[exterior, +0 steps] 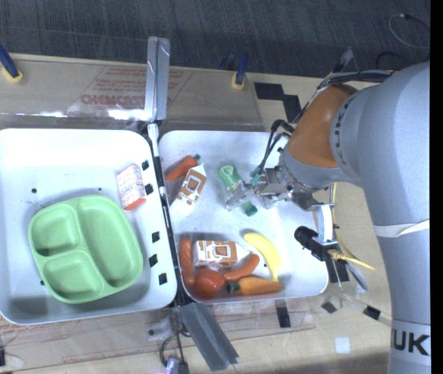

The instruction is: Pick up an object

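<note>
Green bottle (230,175) lying in right bin (299,142), upper middle, just beside end effector (251,195). End effector reaching in from the right, sitting low over bin floor; finger state impossible to tell. Small carton (192,185) and carrot (180,167) resting near left wall. Banana (262,252), boxed carton (216,253), tomato (208,283) and more carrots clustering along front edge. Green divided tray (86,247) and orange-white packet (131,186) occupying left bin (19,150).
</note>
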Controlling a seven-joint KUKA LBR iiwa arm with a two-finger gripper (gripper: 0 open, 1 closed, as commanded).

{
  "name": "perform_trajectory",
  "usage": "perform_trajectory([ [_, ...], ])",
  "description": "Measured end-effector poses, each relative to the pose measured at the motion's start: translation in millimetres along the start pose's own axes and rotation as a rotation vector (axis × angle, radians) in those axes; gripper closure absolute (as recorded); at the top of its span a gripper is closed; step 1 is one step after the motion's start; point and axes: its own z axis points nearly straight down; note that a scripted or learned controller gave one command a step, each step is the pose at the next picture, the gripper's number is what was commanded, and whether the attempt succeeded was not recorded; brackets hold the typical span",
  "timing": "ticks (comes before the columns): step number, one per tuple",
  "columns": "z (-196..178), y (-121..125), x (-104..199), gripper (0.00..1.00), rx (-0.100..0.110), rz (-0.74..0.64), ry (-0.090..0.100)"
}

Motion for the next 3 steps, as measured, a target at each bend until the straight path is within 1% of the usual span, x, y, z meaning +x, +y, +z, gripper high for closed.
perform_trajectory([
  [1, -123, 11, -5, 0.00, -0.002, -0.033, -0.001],
  [2, -20, 29, 44, 0.00, -0.003, -0.140, -0.002],
  [3, -32, 30, 45, 1.00, -0.005, -0.144, -0.003],
])
